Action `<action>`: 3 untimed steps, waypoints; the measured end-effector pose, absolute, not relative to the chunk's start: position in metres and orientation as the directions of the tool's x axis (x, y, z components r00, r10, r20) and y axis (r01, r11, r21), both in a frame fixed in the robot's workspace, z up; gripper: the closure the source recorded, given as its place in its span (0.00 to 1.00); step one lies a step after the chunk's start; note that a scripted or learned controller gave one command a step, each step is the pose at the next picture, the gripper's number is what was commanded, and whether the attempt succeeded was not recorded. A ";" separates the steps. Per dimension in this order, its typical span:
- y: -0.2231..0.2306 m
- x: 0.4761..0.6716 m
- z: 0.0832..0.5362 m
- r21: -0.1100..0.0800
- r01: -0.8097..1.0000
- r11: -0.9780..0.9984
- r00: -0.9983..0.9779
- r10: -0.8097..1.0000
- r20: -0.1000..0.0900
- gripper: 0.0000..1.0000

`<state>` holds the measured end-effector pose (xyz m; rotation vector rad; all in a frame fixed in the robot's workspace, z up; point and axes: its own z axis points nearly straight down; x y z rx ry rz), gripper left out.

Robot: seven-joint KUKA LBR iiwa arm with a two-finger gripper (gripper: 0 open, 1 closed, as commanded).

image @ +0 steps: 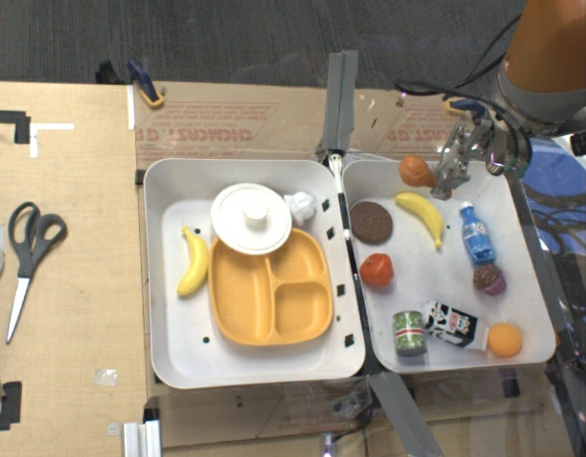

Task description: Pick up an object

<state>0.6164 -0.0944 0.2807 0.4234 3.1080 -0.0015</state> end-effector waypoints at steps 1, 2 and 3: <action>-0.126 0.575 0.093 -0.002 -0.235 0.972 -0.972 -0.235 -0.002 1.00; -0.169 0.626 0.094 -0.005 -0.838 0.545 -0.545 -0.838 -0.006 1.00; -0.169 0.626 0.094 -0.005 -0.838 0.545 -0.545 -0.838 -0.006 0.00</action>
